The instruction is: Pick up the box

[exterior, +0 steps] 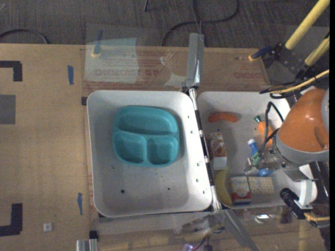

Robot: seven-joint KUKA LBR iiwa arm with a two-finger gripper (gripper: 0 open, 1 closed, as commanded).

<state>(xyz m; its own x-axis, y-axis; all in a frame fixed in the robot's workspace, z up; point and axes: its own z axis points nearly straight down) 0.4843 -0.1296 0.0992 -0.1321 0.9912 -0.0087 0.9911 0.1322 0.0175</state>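
Camera view, nearest edge first: the right bin (238, 99) holds a cluster of small things along its near wall. The box (240, 189) lies there, a small squat pack with a pale top and a red lower face, its print too blurred to read. It sits between a yellow banana (223, 187), which curves along the bin's left wall, and a tan, cracker-like block (260, 184) that touches its right side.

Just beyond them the grey arm (303, 127) with its orange band reaches in from the right and hangs over the bin's right half. The gripper (264, 164) seems to be the metal part just below a blue-capped bottle (254, 149), above and right of the box and apart from it. Whether it is released or clenched cannot be told, as the wrist masks it.

Farther along the left wall lies a brown and white carton (217, 148). Beyond it is an orange sausage-shaped piece (223, 117), with a small carrot-like item (260, 125) to its right.

The left bin (99, 156) holds a teal divided plate (147, 136). Strips of blue tape (70, 75) mark the tan surface (42, 156), and black cables (214, 1) loop on the floor beyond.
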